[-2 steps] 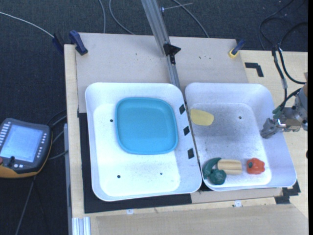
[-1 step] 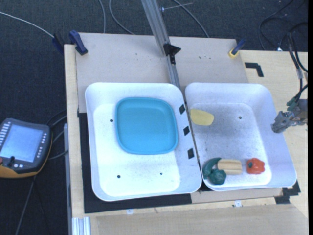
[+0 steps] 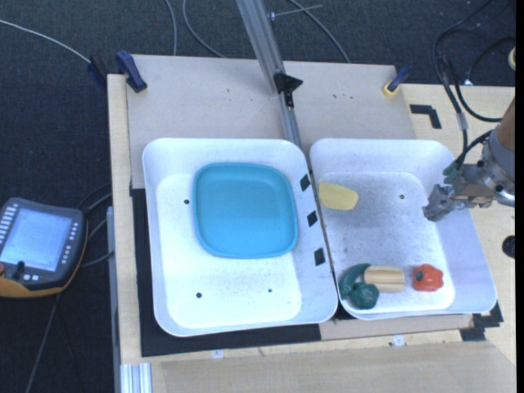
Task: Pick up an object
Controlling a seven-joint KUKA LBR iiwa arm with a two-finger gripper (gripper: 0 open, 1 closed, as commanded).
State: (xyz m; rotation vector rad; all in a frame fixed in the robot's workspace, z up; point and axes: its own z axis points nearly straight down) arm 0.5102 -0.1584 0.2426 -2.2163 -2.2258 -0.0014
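Your tool (image 3: 436,206) hangs over the right bin's (image 3: 458,166) edge, its grip state unclear, with the red pepper (image 3: 426,277) nearest.

Right bin's middle (image 3: 385,228) lies open; green toy (image 3: 359,286), wooden block (image 3: 385,278), tomato (image 3: 426,277) crowd its near edge.

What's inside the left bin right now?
The left bin holds one blue plate, lying flat near its middle. The bin floor directly beneath the plate is covered, so anything under it cannot be seen.
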